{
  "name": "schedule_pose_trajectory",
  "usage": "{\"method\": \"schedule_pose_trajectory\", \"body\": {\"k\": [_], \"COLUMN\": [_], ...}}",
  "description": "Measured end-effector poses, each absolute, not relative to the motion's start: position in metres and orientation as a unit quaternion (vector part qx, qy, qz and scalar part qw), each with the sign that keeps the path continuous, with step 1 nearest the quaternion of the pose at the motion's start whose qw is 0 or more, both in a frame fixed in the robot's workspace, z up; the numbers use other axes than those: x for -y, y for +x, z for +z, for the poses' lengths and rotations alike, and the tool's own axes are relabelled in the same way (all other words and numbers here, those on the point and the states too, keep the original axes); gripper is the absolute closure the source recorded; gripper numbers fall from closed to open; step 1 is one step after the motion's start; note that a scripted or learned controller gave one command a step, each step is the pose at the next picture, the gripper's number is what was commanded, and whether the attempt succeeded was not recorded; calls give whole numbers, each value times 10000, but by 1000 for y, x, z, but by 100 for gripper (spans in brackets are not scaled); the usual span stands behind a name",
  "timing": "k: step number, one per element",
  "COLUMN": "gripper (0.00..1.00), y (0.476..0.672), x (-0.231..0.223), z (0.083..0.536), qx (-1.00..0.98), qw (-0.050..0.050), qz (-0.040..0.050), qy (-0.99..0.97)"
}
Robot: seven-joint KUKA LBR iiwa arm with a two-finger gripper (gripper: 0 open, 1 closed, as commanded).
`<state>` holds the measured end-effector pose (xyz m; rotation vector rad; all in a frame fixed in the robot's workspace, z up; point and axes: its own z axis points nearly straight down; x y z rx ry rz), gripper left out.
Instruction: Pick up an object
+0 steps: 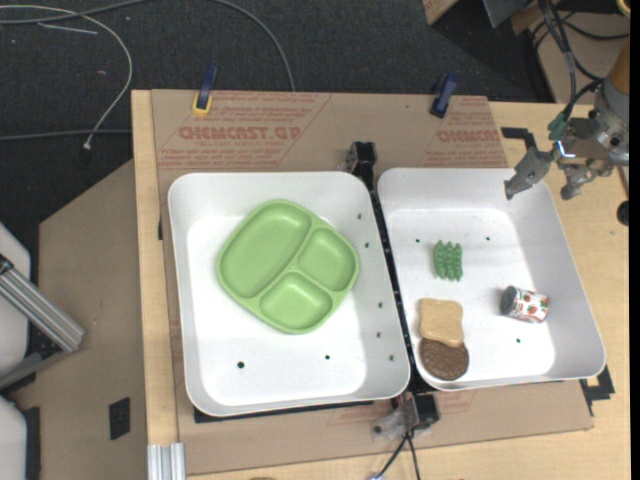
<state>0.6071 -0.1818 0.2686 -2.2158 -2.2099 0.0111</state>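
Above the right bin's [560, 268] far corner hangs the open, empty pincer [547, 184].

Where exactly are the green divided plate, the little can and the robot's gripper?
green divided plate [288, 264]: camera view, on its central ridge.
little can [525, 304]: camera view, on its side wall.
gripper [548, 176]: camera view, midway between its fingertips.

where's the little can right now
The can lies on its side in the right bin, near that bin's right wall, right of the toast and the green toy.
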Motion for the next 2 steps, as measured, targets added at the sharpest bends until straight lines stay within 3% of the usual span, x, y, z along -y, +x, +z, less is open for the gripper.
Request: {"method": "schedule_pose_trajectory", "body": {"k": [1,2], "gripper": [0,0], "y": [609,617], "x": [181,187], "z": [276,220], "qx": [7072,7071], "qw": [8,30], "qz": [1,16], "qy": [-7070,-7071]}}
